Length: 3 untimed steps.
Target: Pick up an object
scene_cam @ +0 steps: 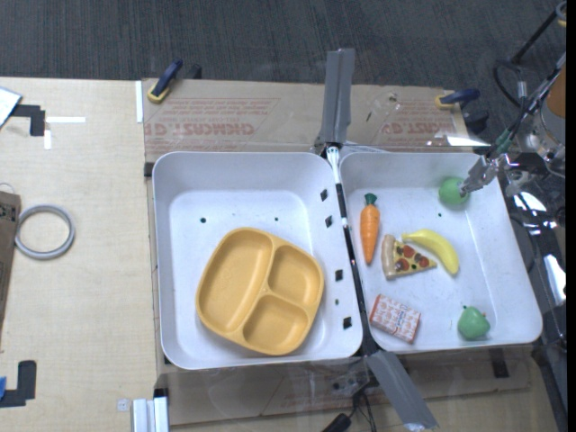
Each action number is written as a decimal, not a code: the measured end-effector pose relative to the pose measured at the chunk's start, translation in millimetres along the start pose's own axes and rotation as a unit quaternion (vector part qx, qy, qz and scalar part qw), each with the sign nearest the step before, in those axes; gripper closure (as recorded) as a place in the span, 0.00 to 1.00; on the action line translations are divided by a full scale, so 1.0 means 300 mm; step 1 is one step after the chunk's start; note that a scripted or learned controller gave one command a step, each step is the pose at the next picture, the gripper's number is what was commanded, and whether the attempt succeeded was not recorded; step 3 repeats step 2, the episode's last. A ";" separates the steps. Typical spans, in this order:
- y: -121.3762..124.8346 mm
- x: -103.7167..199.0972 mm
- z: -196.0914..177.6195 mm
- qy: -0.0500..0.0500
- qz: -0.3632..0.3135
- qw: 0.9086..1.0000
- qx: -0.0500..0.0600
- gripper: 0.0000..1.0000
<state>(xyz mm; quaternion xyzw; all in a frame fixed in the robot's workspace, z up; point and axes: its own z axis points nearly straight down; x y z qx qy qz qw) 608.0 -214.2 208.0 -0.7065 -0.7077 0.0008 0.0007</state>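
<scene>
The right bin (504,241) holds an orange carrot (369,228), a pizza slice (407,257), a yellow banana (435,248), a red-and-white packet (395,318), a green fruit (473,323) at the front right, and a green ball (451,193) at the back right. My gripper (472,184) reaches in from the right over the bin's far right corner. Its tip sits right at the green ball's right side. I cannot make out whether it touches the ball.
A yellow divided plate (261,291) lies in the left bin (180,241). A roll of tape (41,231) rests on the wooden bench at the left. Blue clamps (165,80) hold the cardboard behind the bins. Cables hang at the right edge.
</scene>
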 end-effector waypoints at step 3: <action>-0.229 0.178 0.382 0.000 -0.135 0.991 -0.002 0.00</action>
